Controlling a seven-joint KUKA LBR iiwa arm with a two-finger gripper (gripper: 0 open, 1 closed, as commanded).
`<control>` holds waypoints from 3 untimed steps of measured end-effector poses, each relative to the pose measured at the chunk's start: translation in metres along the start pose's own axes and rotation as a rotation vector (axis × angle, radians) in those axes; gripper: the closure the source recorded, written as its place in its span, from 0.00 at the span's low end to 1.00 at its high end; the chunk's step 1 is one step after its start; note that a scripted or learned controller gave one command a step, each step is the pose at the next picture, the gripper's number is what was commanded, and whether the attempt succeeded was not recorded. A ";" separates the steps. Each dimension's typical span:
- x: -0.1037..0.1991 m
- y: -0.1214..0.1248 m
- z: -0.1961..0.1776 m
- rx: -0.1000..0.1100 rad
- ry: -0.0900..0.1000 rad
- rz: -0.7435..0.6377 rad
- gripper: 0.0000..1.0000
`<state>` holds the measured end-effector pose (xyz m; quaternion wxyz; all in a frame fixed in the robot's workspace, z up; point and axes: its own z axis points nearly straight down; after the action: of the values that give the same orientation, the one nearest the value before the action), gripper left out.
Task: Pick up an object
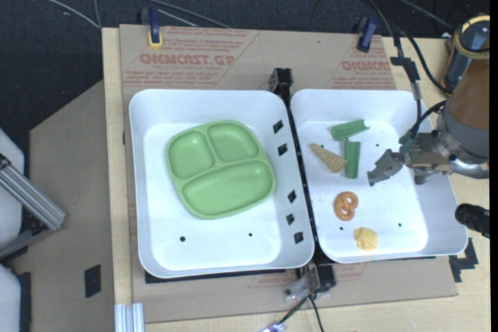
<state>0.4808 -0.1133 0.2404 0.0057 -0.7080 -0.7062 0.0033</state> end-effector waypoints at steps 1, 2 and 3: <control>0.000 0.002 -0.005 -0.011 -0.002 -0.003 0.00; 0.000 0.006 0.057 -0.006 -0.001 -0.002 0.00; -0.007 0.001 0.118 -0.005 0.000 -0.001 0.00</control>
<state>0.4807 -0.1195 0.1229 0.0039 -0.7076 -0.7066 0.0017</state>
